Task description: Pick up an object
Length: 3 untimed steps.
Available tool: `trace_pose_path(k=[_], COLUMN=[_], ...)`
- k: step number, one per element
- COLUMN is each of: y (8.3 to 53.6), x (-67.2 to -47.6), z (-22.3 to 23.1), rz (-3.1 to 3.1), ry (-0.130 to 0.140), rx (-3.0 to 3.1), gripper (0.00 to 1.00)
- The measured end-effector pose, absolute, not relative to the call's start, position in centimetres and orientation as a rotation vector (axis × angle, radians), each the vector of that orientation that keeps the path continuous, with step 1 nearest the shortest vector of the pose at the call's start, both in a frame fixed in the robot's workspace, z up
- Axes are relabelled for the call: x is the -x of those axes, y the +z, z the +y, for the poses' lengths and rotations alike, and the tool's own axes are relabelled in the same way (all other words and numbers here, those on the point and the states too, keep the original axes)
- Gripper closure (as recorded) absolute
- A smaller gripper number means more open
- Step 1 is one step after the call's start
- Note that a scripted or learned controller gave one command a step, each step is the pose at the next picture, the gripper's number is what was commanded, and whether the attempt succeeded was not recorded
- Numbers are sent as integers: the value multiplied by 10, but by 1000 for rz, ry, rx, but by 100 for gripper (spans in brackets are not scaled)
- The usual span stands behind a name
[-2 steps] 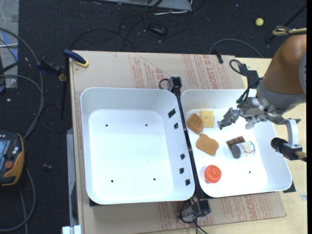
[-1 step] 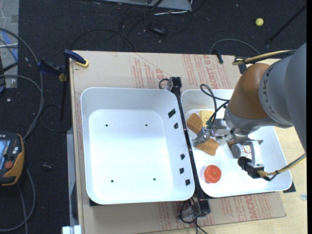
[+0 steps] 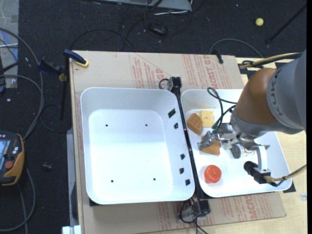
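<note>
Wedge: an orange-brown wedge point(image 3: 211, 148) lies in the right bin point(image 3: 278, 145), near its middle, just at the tip of the hand point(image 3: 209, 141). It looks like a small toy food piece, probably light and stiff, with matte faces that should not slip much. Its thick end seems the best place to pinch.
Hand: dark metal, low over the wedge and touching or nearly touching it; whether it is open or closed cannot be told, nor whether it grips the wedge.
Waffle: a tan, ridged square point(image 3: 194, 123) near the bin's left wall, flat and likely rigid.
Cheese: a pale yellow block point(image 3: 207, 117) just beside the waffle, smooth.
Tomato: a red round piece point(image 3: 212, 173) toward the front, glossy, apt to roll.
Left bin: smooth white plastic point(image 3: 126, 145), shallow, with rounded corners.
Bench: brown printed cardboard point(image 3: 146, 69) under both bins.
</note>
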<state>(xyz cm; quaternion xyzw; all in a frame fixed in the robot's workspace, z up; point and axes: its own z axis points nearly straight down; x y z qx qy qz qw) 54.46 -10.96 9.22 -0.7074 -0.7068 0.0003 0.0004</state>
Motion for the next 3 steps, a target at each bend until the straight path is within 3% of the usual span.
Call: trace_pose_path(k=[1,2,3], y=[103,103,93], x=[-546,-545,-500], z=[-109,-109,-102], rz=[-2222,-2221,-2219], ry=[-1,-1,3], rx=[2223,2223,2220], gripper=[100,0,0])
